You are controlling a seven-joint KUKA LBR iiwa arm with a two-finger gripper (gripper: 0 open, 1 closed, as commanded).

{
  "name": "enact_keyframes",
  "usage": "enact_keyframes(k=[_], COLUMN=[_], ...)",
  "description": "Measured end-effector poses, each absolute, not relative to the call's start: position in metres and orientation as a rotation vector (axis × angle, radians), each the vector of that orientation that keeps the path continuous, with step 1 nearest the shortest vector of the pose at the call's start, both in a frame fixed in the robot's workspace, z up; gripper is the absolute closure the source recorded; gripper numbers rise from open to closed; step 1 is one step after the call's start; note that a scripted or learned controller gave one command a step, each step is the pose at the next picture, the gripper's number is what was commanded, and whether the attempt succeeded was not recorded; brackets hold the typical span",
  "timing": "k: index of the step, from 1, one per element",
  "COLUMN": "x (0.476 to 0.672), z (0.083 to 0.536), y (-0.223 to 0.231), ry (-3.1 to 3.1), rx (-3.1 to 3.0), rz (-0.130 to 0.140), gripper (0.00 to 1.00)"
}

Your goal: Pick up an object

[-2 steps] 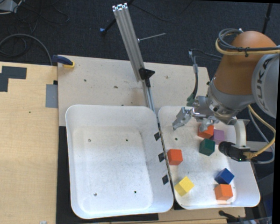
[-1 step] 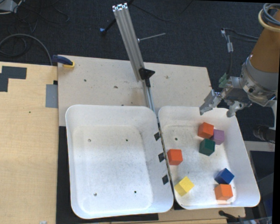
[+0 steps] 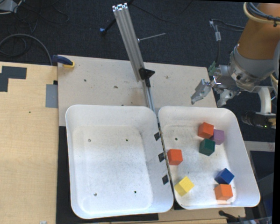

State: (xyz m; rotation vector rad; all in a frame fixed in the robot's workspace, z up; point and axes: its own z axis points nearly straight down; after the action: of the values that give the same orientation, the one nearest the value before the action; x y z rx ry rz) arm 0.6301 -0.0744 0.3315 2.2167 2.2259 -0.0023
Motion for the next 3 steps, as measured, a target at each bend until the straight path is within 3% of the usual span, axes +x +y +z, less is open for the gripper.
enact_keyframes(k=[1,2,3], x=[0.63,0.627,0.596], z=[0.497,0.461,0.44], y=[-0.146,0.029,0.006], ry=[2.214,2.234,2.224], rx=[2.218,2.216,2.225], rz=[0.004,-0.003,-0.007], gripper=[0.0,0.0,0.0])
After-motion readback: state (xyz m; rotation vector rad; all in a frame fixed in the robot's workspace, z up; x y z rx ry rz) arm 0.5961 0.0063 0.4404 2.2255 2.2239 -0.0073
